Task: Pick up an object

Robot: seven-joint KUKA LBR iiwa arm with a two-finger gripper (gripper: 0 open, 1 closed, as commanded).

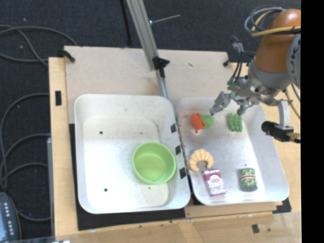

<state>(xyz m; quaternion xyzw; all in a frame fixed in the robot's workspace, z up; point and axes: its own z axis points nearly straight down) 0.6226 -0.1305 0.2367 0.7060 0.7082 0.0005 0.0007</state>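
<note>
Gripper [231, 107] hovers over the far end of the right bin [271, 162], fingers spread wide, nothing between them. It sits between two candidates: orange-and-green toy [200, 121] just to its left, green ridged piece [234, 122] just below-right of it.

Landmark for the rest: croissant [201, 159], nearer the camera than the gripper. Red carton [214, 181] touches or almost touches it; green can [247, 179] lies to the right of that carton.

Risks, as judged:
- Straight descent lands on bare floor between both pieces; closes on air.
- One finger clips a piece, knocks it aside.
- Height above floor hard to read; possibly lower than it looks.
</note>
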